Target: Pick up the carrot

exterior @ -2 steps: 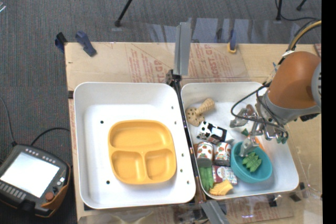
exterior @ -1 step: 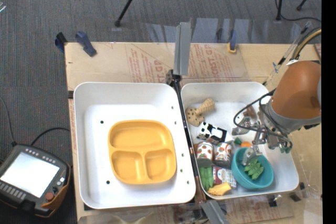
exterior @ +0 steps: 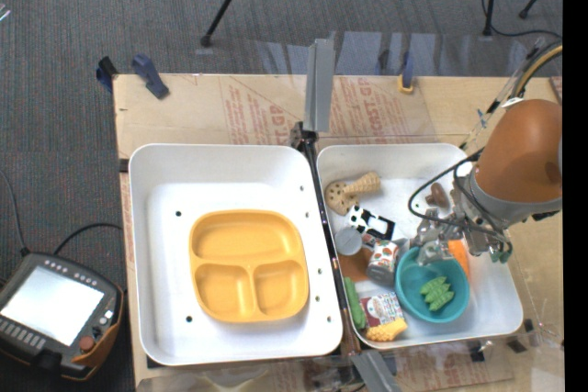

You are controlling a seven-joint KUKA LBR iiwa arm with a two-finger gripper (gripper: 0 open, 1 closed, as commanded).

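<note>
The carrot [exterior: 460,258] lies near the right edge of the right bin [exterior: 404,156], touching the teal bowl [exterior: 433,291], and our gripper [exterior: 457,243] is down on it, so we should close gently and lift straight up without catching the bowl rim.

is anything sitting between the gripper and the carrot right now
Nothing visible stands between them. The gripper is right over the carrot, an orange piece lying in the right bin against the rim of the teal bowl. That bowl crowds the carrot's left side.
</note>
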